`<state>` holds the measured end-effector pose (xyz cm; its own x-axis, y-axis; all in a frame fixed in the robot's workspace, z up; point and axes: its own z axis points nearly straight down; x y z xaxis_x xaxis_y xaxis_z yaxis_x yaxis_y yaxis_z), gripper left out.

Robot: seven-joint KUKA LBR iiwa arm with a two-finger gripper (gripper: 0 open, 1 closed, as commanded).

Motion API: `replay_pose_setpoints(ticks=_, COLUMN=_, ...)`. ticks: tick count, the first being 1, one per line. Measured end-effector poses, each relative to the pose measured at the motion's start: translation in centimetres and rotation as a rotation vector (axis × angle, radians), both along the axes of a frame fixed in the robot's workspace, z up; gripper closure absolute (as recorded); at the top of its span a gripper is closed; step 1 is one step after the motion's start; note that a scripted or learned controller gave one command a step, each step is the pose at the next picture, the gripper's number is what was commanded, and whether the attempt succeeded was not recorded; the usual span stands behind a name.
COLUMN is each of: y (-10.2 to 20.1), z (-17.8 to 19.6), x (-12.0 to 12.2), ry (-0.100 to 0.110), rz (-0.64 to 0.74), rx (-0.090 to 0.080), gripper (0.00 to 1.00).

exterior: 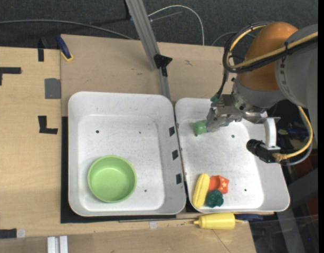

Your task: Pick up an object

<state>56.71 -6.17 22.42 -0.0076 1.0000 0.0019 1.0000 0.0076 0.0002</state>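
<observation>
1. The gripper (pixel 212 121) is low in the right bin (pixel 241 157), toward its 11 o'clock corner, against a green block (pixel 199 127); I cannot tell its state.
2. A yellow piece (pixel 200 189), red piece (pixel 220 183) and dark green piece (pixel 215 198) cluster at the bin's 7 o'clock.
3. A green bowl (pixel 112 178) sits at 7 o'clock in the left bin (pixel 120 115).

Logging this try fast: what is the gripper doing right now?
Gripper: down in the right bin, at a small green object; open, closed or holding cannot be told.
</observation>
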Motion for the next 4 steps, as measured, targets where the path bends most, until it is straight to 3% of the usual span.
replay_pose_setpoints(ticks=1, y=4.8, z=0.9, x=2.0, ry=0.0, rz=-0.001, rx=-0.001, gripper=1.0)
replay_pose_setpoints(ticks=3, y=14.0, z=-1.0, x=6.5, ry=0.001, rz=-0.002, rx=-0.001, gripper=1.0)
replay_pose_setpoints(ticks=4, y=13.7, z=-0.9, x=6.4, ry=0.002, rz=-0.005, rx=-0.004, gripper=0.0)
